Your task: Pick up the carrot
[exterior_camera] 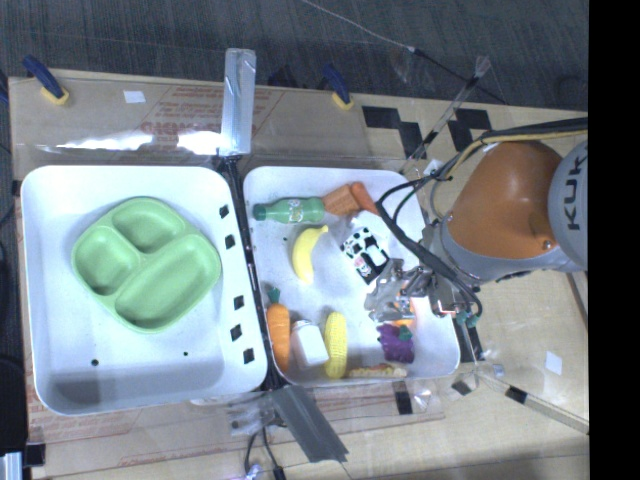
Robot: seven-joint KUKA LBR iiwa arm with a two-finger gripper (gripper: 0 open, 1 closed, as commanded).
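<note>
The carrot (278, 334) is orange with a small green top and lies along the left wall of the right bin (330, 181), near its front corner. A white block (310, 346) touches its right side. My gripper (393, 294) hangs low over the bin's right half, well to the right of the carrot and just above a bunch of purple grapes (398, 342). Nothing shows between the carrot and the gripper except the white block and a corn cob (337, 345).
The right bin also holds a green bottle (288, 209), an orange piece (350, 199), a banana (307, 251) and a black-and-white toy (366, 251). A green divided plate (147, 261) lies in the left bin (50, 368). The arm's cables loop above the gripper.
</note>
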